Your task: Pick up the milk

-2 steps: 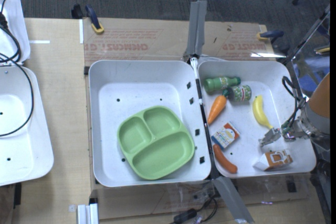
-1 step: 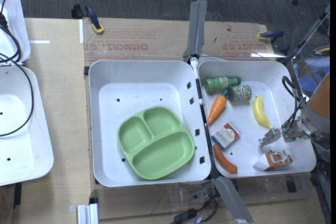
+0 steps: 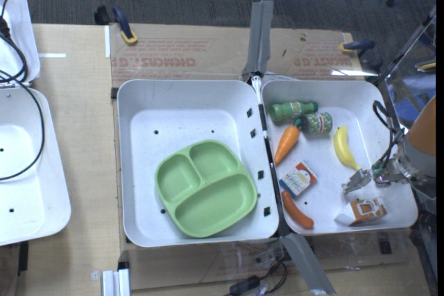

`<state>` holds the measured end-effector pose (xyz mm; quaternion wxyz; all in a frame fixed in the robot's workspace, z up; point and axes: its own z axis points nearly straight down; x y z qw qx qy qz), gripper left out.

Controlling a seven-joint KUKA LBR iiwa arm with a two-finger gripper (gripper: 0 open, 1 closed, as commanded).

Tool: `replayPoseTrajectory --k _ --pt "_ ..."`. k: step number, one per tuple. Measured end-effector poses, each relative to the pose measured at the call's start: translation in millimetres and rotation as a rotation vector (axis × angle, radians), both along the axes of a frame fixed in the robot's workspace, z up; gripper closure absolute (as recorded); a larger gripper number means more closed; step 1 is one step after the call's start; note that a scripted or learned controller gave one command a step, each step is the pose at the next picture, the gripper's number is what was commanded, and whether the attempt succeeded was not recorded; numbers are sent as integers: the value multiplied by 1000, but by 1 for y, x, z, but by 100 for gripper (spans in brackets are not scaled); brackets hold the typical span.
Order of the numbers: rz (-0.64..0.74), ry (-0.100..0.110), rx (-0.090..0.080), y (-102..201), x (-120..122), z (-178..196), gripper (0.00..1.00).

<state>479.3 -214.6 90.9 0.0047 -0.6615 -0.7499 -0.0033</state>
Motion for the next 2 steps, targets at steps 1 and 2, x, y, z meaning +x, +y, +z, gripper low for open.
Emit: replayPoseTrajectory --k 1,2 --pt "0 0 0 0 0 0 0" --pt "0 0 0 0 0 0 0"
